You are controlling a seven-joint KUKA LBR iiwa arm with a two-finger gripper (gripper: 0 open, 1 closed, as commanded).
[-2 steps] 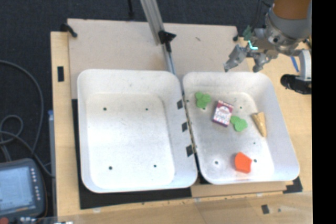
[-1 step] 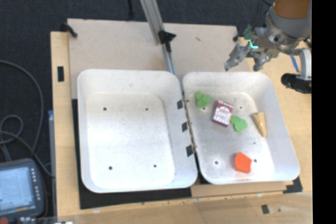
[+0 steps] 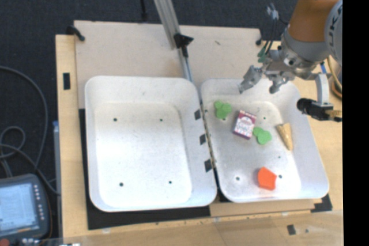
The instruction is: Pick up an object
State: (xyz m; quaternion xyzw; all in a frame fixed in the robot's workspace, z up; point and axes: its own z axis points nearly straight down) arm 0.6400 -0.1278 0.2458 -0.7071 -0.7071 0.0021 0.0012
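I count five things in the right bin (image 3: 311, 181): two green pieces (image 3: 223, 109), one purple box (image 3: 244, 124), one orange block (image 3: 266, 178), one cone (image 3: 285, 135). My gripper (image 3: 262, 84) hangs over its far edge, fingers apart, holding nothing.

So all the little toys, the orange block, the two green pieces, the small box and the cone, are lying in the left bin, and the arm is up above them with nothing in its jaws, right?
Not quite: the camera view shows them in the right bin, not the left. The orange block, two green pieces, small box and cone all lie there. The rest holds: the gripper hangs above that bin's far edge with open jaws, holding nothing.
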